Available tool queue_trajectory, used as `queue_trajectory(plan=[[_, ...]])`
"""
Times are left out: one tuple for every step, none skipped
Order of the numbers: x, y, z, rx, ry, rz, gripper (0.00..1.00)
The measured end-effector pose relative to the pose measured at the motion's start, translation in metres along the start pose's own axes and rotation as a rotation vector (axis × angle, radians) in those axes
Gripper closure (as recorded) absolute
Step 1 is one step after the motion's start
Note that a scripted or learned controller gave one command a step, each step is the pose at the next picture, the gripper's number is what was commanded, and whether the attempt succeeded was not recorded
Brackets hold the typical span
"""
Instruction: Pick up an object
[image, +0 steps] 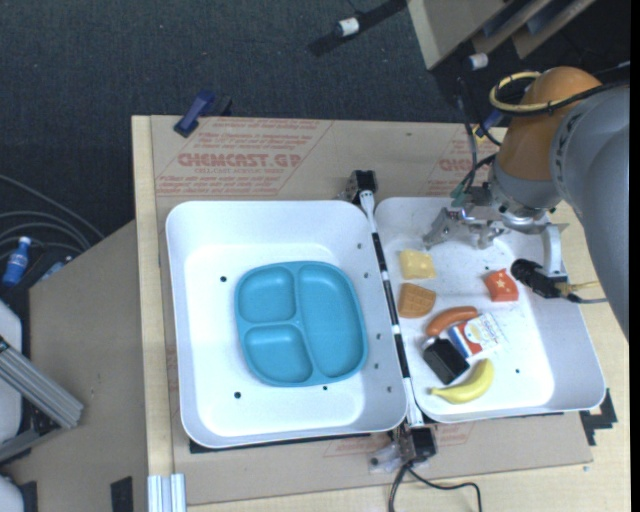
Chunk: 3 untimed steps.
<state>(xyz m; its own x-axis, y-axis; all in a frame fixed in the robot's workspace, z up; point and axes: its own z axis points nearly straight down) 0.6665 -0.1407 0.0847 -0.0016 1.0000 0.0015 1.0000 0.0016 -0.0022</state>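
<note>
**Hovering over the right bin, nothing picked yet**

Reaching in from the right, the gripper (466, 226) hung over the far edge of the right bin (570, 375), its fingers spread and holding nothing. 6 items lay below: 2 yellow-orange blocks (417, 264), a red block (502, 286), a sausage (451, 319), a carton (462, 346) and a banana (465, 384) near the front edge. This looked like the approach step; next it would need to drop over 1 item and clamp.
</note>
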Motion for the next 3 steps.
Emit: queue_trajectory(plan=[[0.000,0.001,-0.011,-0.002,-0.002,-0.001,1.00],[0.000,0.000,-0.011,-0.001,-0.002,0.000,0.00],[0.042,0.000,0.000,0.000,0.000,0.001,0.00]])
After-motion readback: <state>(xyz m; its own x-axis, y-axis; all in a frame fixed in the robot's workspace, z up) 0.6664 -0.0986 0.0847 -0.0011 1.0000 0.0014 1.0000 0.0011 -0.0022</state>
